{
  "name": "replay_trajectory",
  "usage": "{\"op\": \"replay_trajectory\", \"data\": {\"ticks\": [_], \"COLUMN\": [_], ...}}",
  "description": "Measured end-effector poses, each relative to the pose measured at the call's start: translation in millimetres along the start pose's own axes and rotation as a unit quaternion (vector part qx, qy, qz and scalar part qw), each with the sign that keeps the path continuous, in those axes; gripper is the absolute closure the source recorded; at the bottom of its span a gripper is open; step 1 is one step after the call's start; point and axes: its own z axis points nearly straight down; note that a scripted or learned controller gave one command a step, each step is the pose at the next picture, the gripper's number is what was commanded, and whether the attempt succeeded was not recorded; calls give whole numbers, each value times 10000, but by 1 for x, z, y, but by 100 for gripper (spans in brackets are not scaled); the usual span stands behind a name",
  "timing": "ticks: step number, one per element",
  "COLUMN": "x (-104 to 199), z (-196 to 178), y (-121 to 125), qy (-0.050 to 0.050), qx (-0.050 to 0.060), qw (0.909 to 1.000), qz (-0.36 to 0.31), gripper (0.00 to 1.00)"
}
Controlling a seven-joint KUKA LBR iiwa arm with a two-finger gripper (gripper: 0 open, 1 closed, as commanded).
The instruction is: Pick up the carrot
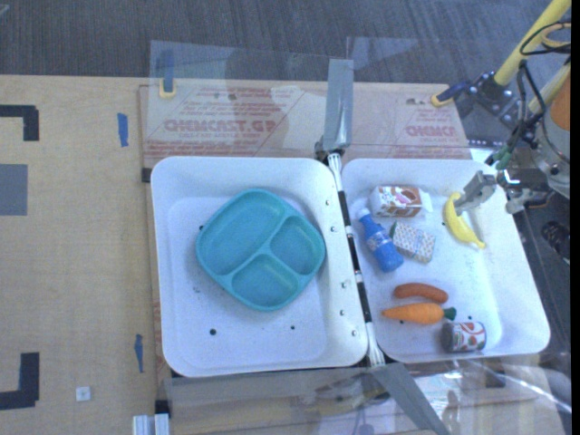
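A robot lab: taped bench (72, 243), white bins (172, 270).

Divided plate (261, 248) in the left bin (172, 188). In the right bin (530, 306): carrot (417, 314) near 6 o'clock, sausage (420, 292) just behind it, can (464, 335) at its 4 o'clock. Bottle (379, 243) toward 9, wafer packet (413, 241) beside it at 3, pouch (399, 200) at 11, banana (462, 223) at 2 under the gripper (489, 185).

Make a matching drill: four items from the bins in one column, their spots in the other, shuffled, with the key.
1. orange carrot
2. yellow banana
3. teal divided plate
4. blue bottle

A. alone in the left bin
B. by the right bin's left wall
C. just below the red-orange sausage
D. next to the gripper

Pairs: 1-C, 2-D, 3-A, 4-B
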Motion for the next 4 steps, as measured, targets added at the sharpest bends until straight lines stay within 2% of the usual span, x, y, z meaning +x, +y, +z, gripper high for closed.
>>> {"op": "replay_trajectory", "data": {"ticks": [1,2,3,4], "x": [31,70,68,68], "z": [91,166,156,156], "y": [-80,-84,-84,-84], "qy": [1,-9,-6,-5], "qx": [-2,-43,-62,-61], "qw": [9999,10000,10000,10000], "qz": [-117,-24,14,14], "gripper": [0,0,100,0]}}
